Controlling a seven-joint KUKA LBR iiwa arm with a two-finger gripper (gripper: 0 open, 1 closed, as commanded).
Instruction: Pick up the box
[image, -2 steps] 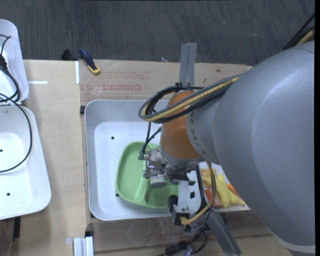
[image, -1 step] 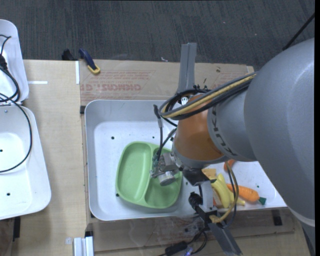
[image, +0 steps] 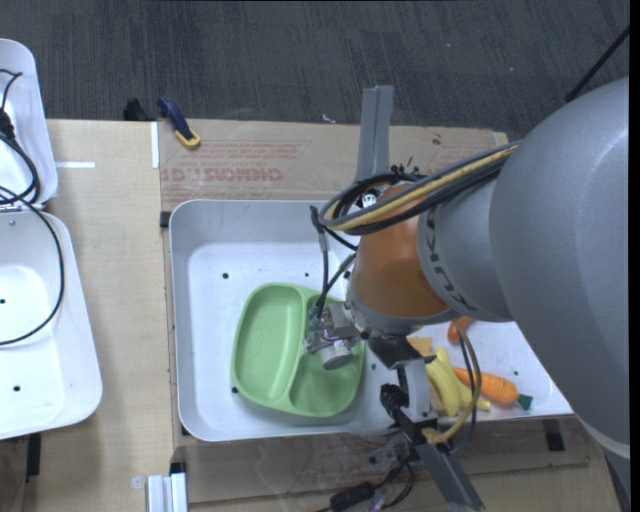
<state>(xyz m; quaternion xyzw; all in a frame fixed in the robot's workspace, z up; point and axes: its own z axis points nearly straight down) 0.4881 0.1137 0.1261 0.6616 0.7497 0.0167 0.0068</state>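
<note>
box: none identifiable | end effector (image: 333, 345) over green two-compartment plastic tray (image: 272, 350), state: cannot tell | step: reach/search | next: locate box, descend | carrot (image: 492, 386), banana (image: 445, 385) at 3 o'clock

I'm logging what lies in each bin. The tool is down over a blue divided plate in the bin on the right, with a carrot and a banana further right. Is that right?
Not quite: the divided plate is green, not blue. The camera view shows the tool down over it in the right bin, with the carrot and banana further right, as you said.
</note>
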